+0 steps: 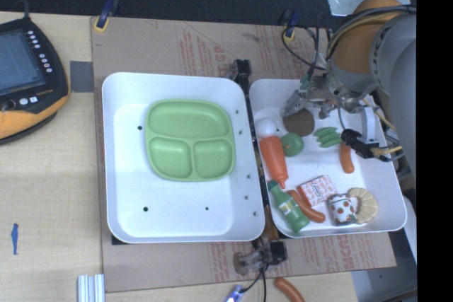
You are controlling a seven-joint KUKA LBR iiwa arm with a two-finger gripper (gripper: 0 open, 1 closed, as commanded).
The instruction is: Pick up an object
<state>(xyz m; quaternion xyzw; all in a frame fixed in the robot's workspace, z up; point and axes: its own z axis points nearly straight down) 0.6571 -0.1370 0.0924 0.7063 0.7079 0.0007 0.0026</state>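
The gripper point(306, 104) hangs over the far corner of the right bin point(393, 223), directly above a brown rounded object point(300, 123). How far its jaws stand apart cannot be told; the metal parts blur into the arm's wrist, and nothing can be seen held.

The brown object is dull and egg-shaped. Just beside it, toward the left bin point(120, 152), lies a small white ball point(266, 127); in front of it sit a glossy green ball point(292, 144) and a smooth tapered orange carrot point(273, 159). To its right lie a green pod-shaped piece point(328, 136) and a small orange sausage shape point(346, 158). Nearer the front rim are a green bottle point(289, 207), a red-and-white packet point(317, 189) and a pale scalloped biscuit-like piece point(352, 206).

The left bin is a shallow white tray with rounded corners, carrying a matte green divided plate point(190, 139) and much bare floor around it. The right bin is crowded, with bare floor mostly between the sausage shape and the packet. On the desk point(42, 223), left of the left bin, lies an orange-edged pendant point(27, 81).
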